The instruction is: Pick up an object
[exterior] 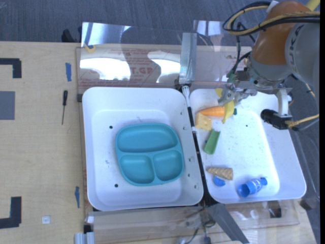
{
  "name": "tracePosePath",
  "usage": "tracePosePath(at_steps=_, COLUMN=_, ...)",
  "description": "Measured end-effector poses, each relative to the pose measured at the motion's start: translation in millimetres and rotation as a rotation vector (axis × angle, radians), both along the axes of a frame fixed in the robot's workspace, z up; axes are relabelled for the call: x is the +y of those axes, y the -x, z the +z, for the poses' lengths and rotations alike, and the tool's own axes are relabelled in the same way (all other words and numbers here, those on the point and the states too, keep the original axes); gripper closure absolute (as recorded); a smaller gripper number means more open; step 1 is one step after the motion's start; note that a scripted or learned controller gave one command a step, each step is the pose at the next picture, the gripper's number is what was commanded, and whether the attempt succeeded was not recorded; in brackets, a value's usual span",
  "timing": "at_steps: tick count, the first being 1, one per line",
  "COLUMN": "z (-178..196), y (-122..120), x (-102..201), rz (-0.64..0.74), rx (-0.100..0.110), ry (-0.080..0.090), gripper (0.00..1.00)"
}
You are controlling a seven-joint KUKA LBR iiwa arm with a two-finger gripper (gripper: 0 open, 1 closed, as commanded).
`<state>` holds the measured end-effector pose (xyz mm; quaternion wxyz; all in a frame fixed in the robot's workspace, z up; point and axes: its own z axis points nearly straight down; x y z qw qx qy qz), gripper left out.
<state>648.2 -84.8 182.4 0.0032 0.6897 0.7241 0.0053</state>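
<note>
Above the right white bin's [284, 151] far corner, your gripper [229, 101] hangs over the orange plastic carrot [216, 112] and yellow block [203, 122], placed for a grab; whether it grips, you cannot tell.

Teal 3-compartment tray [149, 153] in left bin [96, 105]; screwdriver [64, 105] on bench

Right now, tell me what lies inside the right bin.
The right bin holds a carrot, yellow block, green piece, cone and blue bottle; the gripper covers its back corner.
</note>
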Motion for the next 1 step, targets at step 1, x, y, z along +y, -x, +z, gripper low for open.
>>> tracePosePath(at_steps=1, z=79.9, y=29.9, x=7.8, rz=0.081, rx=0.0, ry=0.005, gripper=1.0)
